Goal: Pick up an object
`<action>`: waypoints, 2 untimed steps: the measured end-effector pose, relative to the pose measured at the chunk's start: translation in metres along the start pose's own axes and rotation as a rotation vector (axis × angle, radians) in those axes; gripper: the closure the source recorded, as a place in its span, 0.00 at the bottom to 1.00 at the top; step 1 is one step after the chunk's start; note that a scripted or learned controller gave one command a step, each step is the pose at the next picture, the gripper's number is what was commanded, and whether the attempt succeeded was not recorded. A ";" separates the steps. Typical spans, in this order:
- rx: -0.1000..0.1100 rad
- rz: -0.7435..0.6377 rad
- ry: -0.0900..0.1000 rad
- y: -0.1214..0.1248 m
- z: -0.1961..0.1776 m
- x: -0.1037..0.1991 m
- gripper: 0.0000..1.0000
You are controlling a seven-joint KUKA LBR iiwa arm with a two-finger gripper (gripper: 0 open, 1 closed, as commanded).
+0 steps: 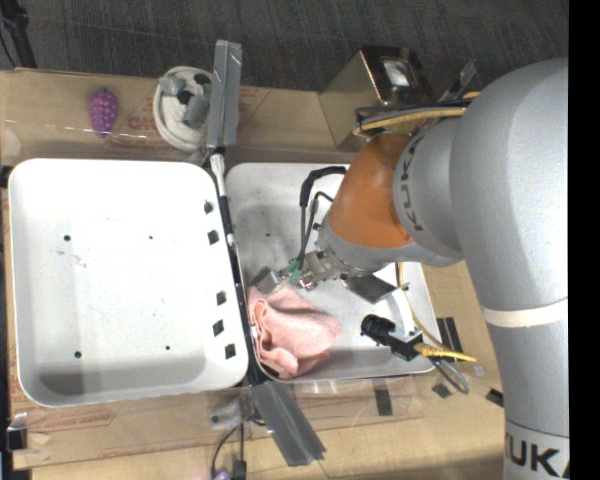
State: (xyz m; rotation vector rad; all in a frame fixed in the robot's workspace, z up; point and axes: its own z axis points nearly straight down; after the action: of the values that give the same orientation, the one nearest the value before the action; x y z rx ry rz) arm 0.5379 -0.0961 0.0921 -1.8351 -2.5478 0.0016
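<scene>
A pink cloth (pixel 292 330) is seen bunched in the right bin's (pixel 270 186) lower left corner. The tool (pixel 298 274) is held low over that bin's left middle; its spread cannot be told.

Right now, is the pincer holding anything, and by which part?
Cannot be told: the pincer sits at the upper edge of the pink cloth.

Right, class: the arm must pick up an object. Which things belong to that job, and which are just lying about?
Belongs to the job:
- gripper, over the right bin
- pink cloth in that bin, beside the gripper

Just lying about:
- purple lump on the bench
- white coil near it
- left bin
- brown box behind the right bin
</scene>
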 end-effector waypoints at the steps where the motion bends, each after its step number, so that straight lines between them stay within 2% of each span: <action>1: 0.003 -0.004 0.001 0.000 -0.009 0.000 1.00; 2: 0.003 -0.004 0.000 0.000 -0.009 0.000 0.00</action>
State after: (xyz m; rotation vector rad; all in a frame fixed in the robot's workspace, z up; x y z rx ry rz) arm 0.5376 -0.0960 0.1015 -1.8291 -2.5499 0.0047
